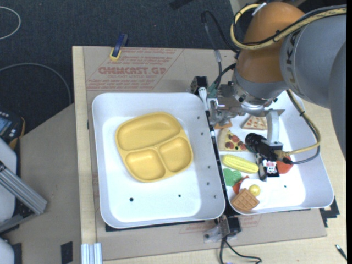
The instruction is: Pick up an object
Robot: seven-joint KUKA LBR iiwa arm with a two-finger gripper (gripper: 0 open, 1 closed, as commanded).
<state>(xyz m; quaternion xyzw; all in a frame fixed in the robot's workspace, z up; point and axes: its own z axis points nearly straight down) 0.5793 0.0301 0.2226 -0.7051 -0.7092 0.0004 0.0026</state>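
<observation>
Several toy foods lie in the right bin (308, 186): a pizza slice (232, 142), a yellow corn cob (240, 163), a green piece (231, 176), a brown waffle (245, 201) with a small yellow ball (253, 190) by it, a red piece (284, 167) and a tan wedge (254, 123). My gripper (224, 113) hangs low over the back left corner of this bin, just behind the pizza slice and close to the wall between the bins. The grey wrist with its orange band covers most of it.
The left bin (110, 191) holds a yellow three-compartment plate (154, 146), lying left of centre. A blue and yellow clip (117, 47) lies on the cardboard behind the bins. The arm's bulk covers the back of the right bin.
</observation>
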